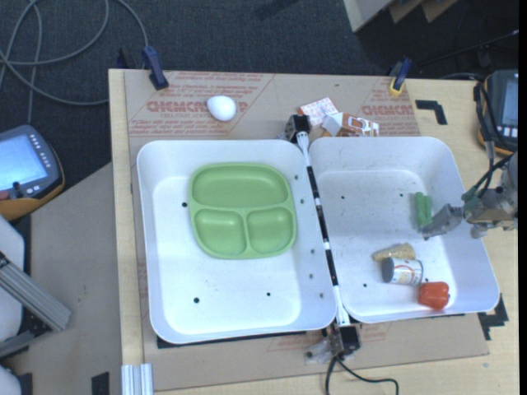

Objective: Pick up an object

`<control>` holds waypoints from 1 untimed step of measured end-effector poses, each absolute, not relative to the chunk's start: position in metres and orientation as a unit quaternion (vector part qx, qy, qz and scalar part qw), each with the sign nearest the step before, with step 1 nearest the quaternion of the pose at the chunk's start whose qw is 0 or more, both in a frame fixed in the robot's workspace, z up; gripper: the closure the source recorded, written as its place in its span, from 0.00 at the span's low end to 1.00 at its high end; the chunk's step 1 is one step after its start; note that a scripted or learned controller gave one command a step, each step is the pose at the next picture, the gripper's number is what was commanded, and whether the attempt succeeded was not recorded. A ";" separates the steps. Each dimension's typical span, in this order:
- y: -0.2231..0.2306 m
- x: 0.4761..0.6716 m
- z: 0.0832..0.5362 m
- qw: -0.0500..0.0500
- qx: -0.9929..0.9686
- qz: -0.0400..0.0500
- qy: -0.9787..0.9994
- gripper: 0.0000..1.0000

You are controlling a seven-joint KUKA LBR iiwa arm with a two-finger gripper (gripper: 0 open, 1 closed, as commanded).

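The right bin (362, 179) holds several objects. A green stick-like piece (422, 209) lies near its right wall. A tan scrap (394, 253), a small can on its side (402, 272) and a red rounded item (434, 295) sit near the front right corner. My gripper (442, 220) reaches in over the right wall, just right of and slightly below the green piece, above the can. I see nothing held in it.
The left bin (165, 286) carries a green divided plate (243, 208). A white egg-shaped object (221, 107) and some small packets (339, 122) lie on the board behind the bins. Clamps (154, 67) grip the board's back edge.
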State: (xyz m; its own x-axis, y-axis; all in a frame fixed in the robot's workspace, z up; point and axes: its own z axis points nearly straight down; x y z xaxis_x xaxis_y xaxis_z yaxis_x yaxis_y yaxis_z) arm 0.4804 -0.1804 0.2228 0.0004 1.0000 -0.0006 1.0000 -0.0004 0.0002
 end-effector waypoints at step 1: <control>-0.209 0.556 0.127 0.000 0.707 0.000 0.707 0.00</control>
State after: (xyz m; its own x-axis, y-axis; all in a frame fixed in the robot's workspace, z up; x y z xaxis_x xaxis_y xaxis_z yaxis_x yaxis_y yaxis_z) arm 0.5559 -0.2089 0.1269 0.0000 1.0000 -0.0005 1.0000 0.0000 0.0000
